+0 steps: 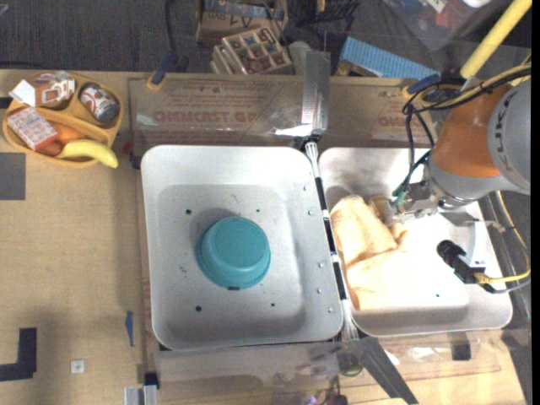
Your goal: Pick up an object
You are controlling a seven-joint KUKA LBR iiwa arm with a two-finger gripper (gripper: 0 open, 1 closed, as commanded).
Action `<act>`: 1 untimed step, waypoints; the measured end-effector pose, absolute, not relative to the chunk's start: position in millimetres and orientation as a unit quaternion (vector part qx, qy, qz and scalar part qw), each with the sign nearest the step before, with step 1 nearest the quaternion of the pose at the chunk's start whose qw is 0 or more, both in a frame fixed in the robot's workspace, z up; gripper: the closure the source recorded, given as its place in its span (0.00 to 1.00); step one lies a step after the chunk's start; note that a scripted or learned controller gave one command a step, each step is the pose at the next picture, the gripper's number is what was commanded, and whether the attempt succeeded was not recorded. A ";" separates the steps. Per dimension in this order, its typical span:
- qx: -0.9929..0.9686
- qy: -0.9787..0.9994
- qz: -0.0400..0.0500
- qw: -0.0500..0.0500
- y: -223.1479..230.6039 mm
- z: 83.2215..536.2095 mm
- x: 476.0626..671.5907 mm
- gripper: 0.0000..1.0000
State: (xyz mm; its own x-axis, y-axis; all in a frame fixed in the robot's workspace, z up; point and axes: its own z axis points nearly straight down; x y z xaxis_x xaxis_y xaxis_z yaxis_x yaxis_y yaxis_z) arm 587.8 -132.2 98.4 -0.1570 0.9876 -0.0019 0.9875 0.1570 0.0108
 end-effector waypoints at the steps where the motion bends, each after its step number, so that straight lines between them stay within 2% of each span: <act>1: 0.649 0.761 0.003 0.004 -132.4 98.5 587.8 0.00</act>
State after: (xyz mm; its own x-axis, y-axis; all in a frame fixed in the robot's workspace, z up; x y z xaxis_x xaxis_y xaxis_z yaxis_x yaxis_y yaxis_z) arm 587.8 -132.4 98.5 -0.1574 0.9875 -0.0024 0.9875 0.1574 0.0107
